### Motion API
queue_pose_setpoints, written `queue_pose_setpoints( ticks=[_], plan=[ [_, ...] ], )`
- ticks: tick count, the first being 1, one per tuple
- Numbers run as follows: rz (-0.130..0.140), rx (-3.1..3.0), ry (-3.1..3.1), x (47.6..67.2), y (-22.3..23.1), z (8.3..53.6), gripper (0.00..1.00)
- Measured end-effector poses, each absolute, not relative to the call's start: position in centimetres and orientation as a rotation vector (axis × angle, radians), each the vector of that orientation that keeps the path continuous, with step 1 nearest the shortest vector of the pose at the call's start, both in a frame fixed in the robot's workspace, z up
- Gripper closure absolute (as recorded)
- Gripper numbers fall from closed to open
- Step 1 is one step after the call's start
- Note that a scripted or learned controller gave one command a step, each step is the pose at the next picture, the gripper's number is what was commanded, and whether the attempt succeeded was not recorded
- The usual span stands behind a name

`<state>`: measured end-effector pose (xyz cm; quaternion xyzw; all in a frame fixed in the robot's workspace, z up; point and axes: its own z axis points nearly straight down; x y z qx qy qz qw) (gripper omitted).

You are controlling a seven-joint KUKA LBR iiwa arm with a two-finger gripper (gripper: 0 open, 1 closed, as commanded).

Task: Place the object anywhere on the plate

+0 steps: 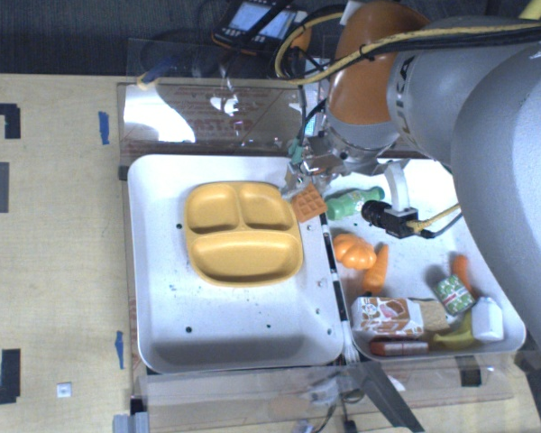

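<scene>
A yellow plate with three compartments lies in the left white bin. My gripper hangs over the divide between the bins, just off the plate's upper right corner. A small orange-brown waffle piece sits directly under the fingertips, its top corner pinched between them. It is tilted and hangs by the plate's right rim, over the edge of the left bin.
The right bin holds a green bottle, an orange fruit, two carrots, a brown-and-white carton, a small green box, a white bottle and a banana. The arm covers the upper right.
</scene>
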<state>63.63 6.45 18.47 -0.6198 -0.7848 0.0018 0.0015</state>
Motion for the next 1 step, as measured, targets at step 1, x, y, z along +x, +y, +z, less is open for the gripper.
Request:
queue_pose_setpoints(
  ticks=[1],
  plan=[
    [0.006,-1.945,-2.463,63.63,6.47,18.48,0.0]
  ],
)
